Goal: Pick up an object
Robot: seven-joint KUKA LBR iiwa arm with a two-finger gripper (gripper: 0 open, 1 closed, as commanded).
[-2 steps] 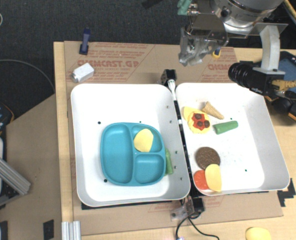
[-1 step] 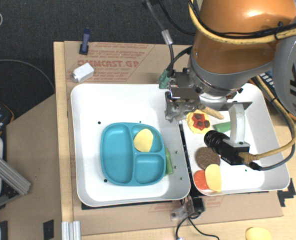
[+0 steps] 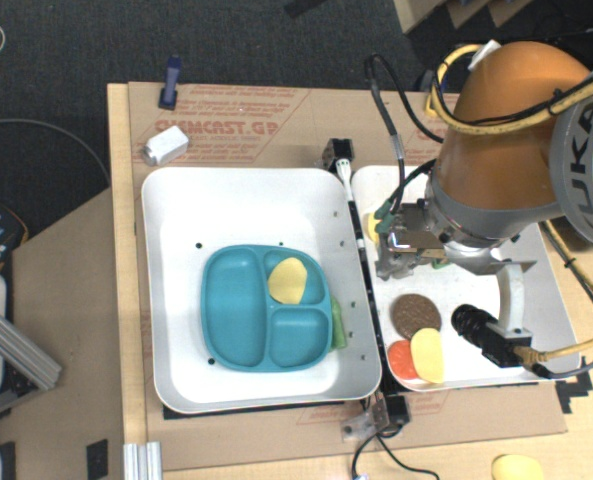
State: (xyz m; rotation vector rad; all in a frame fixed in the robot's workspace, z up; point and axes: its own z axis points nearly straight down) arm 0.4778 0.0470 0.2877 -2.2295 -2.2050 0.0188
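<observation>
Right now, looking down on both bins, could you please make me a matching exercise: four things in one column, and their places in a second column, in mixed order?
Things:
1. yellow piece
2. brown disc
3. teal divided plate
4. small white block

Places:
A. on the board behind the bins, near its left corner
B. in the right bin, just behind an orange piece and a yellow one
C. on the floor of the left bin
D. in the upper right compartment of the plate

Pairs: 1-D, 2-B, 3-C, 4-A
</observation>
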